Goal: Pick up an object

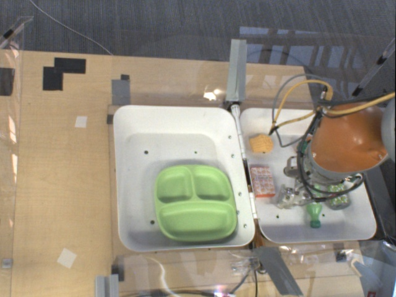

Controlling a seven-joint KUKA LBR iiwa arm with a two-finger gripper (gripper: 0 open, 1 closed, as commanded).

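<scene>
The arm, grey with an orange band (345, 142), reaches down into the right bin (272, 228). Its gripper (296, 195) is low over the bin floor, mostly hidden under the wrist. A green bottle-like object (315, 214) lies just right of and below the gripper. A red and white packet (262, 180) lies to the gripper's left. A tan, cookie-like piece (262, 143) sits farther up the same bin. Nothing visible sits between the gripper's tips.
The left bin (130, 141) holds a green divided plate (195, 202) in its lower half. Yellow and black cables (291, 104) loop above the wrist over the right bin. A grey divider post (236, 73) stands between the bins at the back.
</scene>
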